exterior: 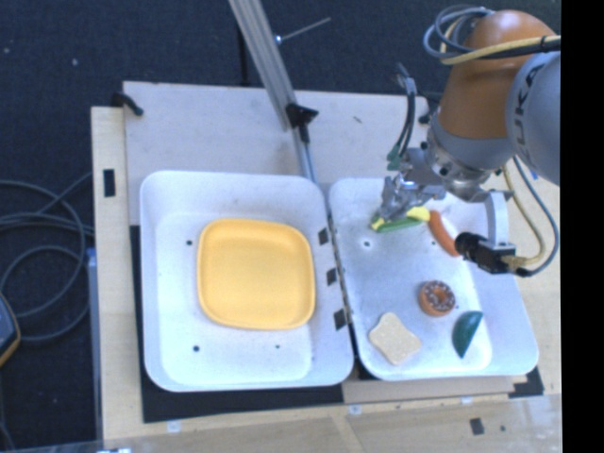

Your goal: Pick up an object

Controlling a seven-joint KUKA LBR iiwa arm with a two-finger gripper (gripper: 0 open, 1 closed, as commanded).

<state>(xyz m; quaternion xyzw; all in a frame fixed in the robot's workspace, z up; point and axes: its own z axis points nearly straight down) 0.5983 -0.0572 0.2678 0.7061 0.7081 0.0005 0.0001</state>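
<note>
Bread slice [394, 338]: near edge of right bin [500, 361], beside donut [437, 298] and green wedge [466, 332].
Gripper [404, 202]: far in right bin, over yellow-green piece [398, 222]; grip unclear.
Carrot [441, 231]: just right.
Plate [255, 274]: left bin [165, 253].

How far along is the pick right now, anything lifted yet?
Done: the arm's pincer is down in the right white bin, right at the yellow-green banana-shaped toy. In hand: nothing I can confirm; the toy seems to lie on the bin floor. Left: grasp and lift. The orange carrot-shaped toy lies close beside it.
</note>
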